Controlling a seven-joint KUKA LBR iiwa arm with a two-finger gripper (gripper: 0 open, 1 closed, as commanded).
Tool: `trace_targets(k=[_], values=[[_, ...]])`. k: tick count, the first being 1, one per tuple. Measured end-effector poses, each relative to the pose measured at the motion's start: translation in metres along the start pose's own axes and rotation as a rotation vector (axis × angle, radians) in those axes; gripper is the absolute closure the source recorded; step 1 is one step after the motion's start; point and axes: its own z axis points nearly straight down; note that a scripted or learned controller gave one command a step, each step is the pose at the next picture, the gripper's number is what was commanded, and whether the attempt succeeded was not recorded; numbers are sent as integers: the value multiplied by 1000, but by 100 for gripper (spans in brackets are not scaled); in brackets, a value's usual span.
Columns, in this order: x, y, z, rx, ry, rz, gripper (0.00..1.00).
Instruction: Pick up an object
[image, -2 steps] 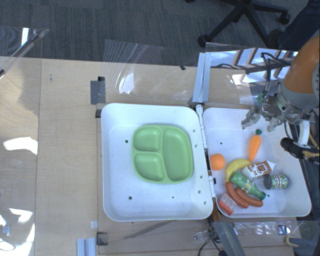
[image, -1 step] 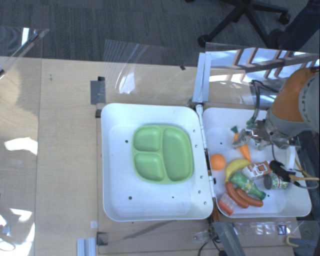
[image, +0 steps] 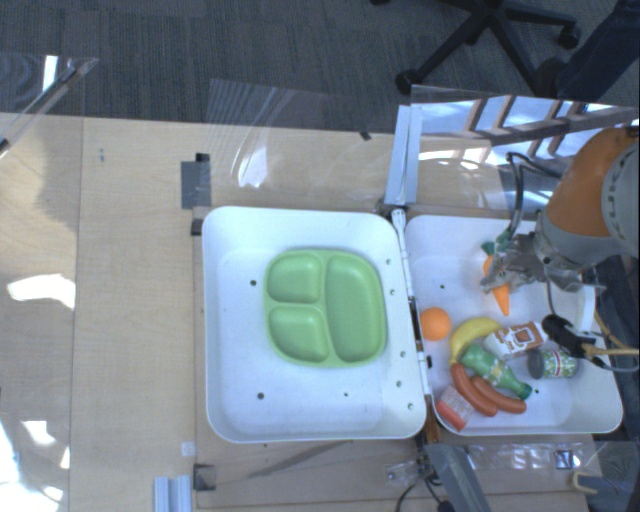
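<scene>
I am working from the near edge of the right bin outward. Nearest me, a pair of sausages is lying beside a small red-capped cup, with a green bottle across them and a dark-lidded can to its right. Just past those, a banana is curving next to an orange ball, and a small carton is sitting between the banana and the can. Farther in, a carrot is pointing its tip toward me, its upper end under the gripper.

I am reading this as the reach-and-grasp step: the gripper is hanging right over the carrot's top, and I cannot tell how its jaws are set (the wrist is masking them from up here), so I am not counting the carrot as held. Next, I am judging, it needs a firm close on the carrot's thick end and a straight lift clear of the banana.

Over in the left bin, a green divided plate is sitting in the middle, well apart from the action.
</scene>
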Motion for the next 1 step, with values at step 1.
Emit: trace_targets(k=[1], values=[[74,9,-119,10,4,-59,100]])
